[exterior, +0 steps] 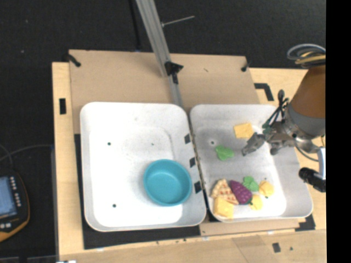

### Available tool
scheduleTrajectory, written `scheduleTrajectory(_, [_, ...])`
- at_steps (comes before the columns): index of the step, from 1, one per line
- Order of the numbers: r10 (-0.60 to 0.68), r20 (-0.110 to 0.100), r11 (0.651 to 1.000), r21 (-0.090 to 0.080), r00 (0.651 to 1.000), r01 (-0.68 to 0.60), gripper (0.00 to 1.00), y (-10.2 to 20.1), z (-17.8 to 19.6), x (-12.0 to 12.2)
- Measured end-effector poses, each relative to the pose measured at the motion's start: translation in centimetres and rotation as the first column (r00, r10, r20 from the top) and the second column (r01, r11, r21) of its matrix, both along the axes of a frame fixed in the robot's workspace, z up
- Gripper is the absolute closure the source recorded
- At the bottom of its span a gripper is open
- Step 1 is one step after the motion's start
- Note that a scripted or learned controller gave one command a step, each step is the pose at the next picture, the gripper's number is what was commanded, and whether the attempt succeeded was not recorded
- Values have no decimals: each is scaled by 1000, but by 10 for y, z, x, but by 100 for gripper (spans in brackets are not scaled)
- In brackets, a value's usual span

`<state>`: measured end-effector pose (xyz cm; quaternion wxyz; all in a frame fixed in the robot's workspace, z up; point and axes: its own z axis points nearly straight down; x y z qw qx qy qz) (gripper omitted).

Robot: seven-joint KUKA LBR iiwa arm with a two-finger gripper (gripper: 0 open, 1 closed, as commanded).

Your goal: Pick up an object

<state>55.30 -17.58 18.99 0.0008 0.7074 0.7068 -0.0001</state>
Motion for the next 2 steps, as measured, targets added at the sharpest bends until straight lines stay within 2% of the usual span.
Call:
scheduleTrajectory(1, [-2, 0, 1000, 1, 1000, 2, 0, 3, -59, -2])
scheduleTrajectory(2, [-2, -2, 1000, 0, 1000, 2, 0, 2, -90, -2])
